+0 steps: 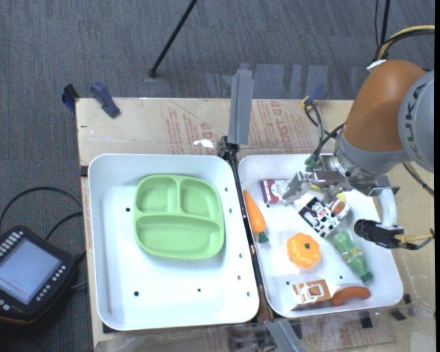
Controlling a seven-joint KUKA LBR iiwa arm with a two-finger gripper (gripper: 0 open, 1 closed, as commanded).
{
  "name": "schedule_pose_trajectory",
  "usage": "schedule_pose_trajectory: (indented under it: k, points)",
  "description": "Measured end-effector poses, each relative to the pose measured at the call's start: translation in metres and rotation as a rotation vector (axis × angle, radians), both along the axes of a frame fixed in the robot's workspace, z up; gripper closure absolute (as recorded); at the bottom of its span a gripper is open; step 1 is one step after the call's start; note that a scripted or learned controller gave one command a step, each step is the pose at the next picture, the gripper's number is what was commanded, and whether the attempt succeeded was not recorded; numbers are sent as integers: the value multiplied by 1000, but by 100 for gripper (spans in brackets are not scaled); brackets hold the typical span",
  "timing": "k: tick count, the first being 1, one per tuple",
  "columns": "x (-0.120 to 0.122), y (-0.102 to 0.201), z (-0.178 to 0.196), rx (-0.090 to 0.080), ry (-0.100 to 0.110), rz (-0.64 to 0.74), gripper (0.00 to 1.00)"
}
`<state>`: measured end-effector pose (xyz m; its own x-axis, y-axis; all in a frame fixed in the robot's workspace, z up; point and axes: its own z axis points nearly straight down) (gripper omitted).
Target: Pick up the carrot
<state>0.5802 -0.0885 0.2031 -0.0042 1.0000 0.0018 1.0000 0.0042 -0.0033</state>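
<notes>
My gripper (319,189) hangs open and empty mid-bin; the carrot (254,216) hugs the right bin's (393,261) left wall.

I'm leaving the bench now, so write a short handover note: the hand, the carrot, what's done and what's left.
Hand: over the back of the right bin, near the dark red carton and the patterned box; nothing seen in it.
Carrot: lying against the right bin's left wall, apart from the hand, beside the orange pumpkin.
Done: no grasp on the carrot yet.
Left: move the hand toward the left wall, grasp the carrot and lift it.
</notes>
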Motion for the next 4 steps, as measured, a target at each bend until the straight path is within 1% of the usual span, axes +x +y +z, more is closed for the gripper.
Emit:
schedule_pose_trajectory:
  k: [1, 2, 3, 4]
  points:
    - [-106, -28, -72, 0, 4, -289, 0]
    - [-27, -27, -15, 0, -2, -43, 0]
    - [-36, 50, 1, 0, 1, -33, 0]
    - [-68, 9, -95, -3, -19, -27, 0]
